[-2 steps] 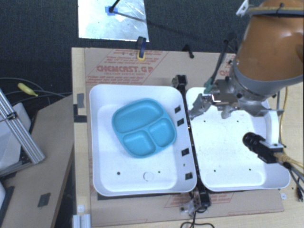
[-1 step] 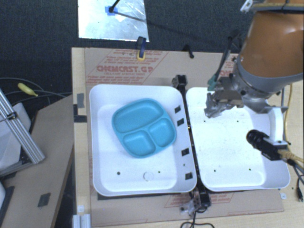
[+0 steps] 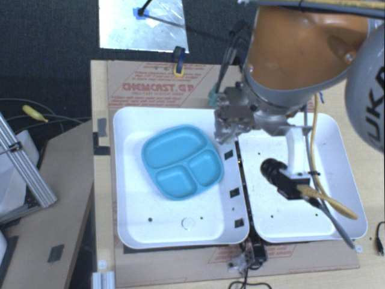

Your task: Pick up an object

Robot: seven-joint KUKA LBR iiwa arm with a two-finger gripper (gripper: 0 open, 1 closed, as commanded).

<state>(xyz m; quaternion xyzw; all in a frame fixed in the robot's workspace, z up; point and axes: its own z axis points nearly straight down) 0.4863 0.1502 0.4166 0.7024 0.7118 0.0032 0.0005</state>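
One blue divided plate [image 3: 182, 161] lies flat in the left bin [image 3: 129, 221]. Gripper [image 3: 225, 128] hangs near its upper-right edge, grip state unreadable; fingers could skid off that low rim.

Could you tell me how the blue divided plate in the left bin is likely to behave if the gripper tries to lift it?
The blue plate looks like rigid moulded plastic, so probably stiff and light. It lies flat in the left bin, so its low rim may be hard to grip and could slide.
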